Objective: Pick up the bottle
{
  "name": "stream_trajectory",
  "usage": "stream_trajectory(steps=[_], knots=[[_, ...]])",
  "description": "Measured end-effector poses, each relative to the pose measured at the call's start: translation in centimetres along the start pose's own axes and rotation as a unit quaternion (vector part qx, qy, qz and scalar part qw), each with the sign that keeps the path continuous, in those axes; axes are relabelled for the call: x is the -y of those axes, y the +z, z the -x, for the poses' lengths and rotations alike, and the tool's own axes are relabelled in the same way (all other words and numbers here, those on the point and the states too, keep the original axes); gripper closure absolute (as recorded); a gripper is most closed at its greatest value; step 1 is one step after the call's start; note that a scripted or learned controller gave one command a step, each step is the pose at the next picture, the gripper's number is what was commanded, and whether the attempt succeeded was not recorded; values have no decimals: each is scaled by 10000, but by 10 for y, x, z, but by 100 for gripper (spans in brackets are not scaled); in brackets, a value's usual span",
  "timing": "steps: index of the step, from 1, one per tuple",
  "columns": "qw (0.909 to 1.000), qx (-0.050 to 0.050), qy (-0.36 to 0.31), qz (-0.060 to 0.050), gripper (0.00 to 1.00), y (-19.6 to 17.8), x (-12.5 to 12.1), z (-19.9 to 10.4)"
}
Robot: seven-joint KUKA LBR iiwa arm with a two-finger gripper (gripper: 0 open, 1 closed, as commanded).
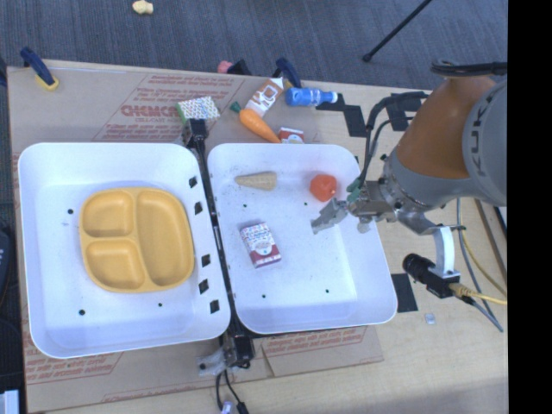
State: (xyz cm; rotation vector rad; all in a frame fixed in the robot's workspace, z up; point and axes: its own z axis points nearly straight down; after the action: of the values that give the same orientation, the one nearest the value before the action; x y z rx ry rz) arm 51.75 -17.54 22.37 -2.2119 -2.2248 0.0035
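Note:
Two bottles lie on the bench behind the right bin [371, 291]: a small blue bottle [306, 97] with a white cap, and a white bottle [266, 96] with an orange label and green cap. My gripper [343, 221] hangs over the right side of the right bin, just below and right of a red tomato [323, 186]. Its fingers are open and hold nothing. Both bottles are well beyond the gripper, outside the bin.
The right bin also holds a beige cone [257, 180] and a small red packet [260, 243]. A yellow divided plate [136, 238] sits in the left bin [34, 257]. A carrot [257, 125], a small red box [291, 134] and a green patterned box [197, 109] lie near the bottles.

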Motion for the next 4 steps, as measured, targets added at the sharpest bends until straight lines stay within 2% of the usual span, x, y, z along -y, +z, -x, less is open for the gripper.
stream_trajectory(steps=[1,2,3,4], knots=[[9844,-2,1759,1,0,106,-70,-28],[9848,-8,1736,-13,100,96,-70,-28],[9785,-4,2061,-12,100,107,23,-53],[9727,-5,2319,-10,100,121,42,-4]])
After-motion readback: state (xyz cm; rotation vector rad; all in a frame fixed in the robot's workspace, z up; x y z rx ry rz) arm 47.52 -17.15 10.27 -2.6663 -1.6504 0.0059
